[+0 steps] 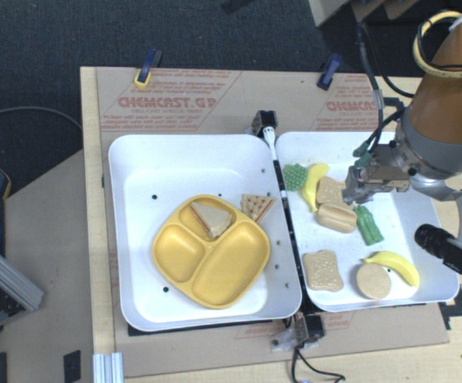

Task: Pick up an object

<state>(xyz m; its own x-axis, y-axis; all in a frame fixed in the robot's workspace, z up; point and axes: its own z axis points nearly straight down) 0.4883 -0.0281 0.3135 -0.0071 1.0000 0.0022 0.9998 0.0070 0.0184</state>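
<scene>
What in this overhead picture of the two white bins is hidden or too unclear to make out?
- Gripper, camera view: its own dark body covers the tips, so a grasp can't be judged.
- Tan bread-roll-shaped piece: its top end lies under the gripper.
- Yellow three-compartment plastic plate: the beige wedge in its top section is too small to identify.
- Arm's orange band: cut off by the right edge.

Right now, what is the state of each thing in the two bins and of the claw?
Yellow divided plate: in the left bin, upright.
Sandwich wedge: lying in a plate compartment.
Waffle piece: beside the plate's rim.
Claw: low over the right bin's toy food; grip unclear.
Bread roll: lying flat, right bin.
Toast slice: lying flat.
Banana: lying against a round cookie.
</scene>
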